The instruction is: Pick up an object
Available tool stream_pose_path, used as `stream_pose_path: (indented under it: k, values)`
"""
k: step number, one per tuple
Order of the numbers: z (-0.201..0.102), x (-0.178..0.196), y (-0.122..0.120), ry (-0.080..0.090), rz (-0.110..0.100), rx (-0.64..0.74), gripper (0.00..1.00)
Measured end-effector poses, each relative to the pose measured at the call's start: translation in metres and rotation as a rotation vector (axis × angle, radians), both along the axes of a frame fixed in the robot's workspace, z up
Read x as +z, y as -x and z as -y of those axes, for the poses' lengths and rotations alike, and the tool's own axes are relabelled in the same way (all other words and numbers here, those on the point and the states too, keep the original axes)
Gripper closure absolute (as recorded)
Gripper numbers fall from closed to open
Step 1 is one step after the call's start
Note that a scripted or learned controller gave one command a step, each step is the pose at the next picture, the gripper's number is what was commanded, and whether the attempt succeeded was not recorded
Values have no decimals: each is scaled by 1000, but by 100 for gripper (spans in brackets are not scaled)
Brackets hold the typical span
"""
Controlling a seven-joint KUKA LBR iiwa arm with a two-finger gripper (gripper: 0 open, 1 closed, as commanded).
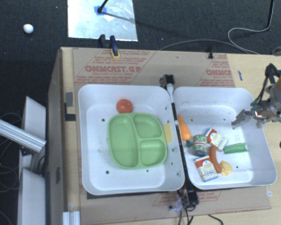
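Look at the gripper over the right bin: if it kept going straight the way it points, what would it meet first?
The gripper points left and downward, so it would probably meet the green cylinder or the small carton, though depth is unclear.

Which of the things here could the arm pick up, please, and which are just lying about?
For the job: gripper; carrot; can; sausage; green stick; small cartons; tomato.

Lying about: green tray; white ball; foil sheet; cable.
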State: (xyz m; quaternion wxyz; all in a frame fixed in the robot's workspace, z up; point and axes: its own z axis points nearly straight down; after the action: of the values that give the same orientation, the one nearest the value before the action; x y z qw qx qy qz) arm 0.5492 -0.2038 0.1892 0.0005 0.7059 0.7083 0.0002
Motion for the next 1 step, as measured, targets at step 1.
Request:
stream_pose_path:
  k: [1]
  values:
    - [-55,-101,-18,0,7,-1,0]
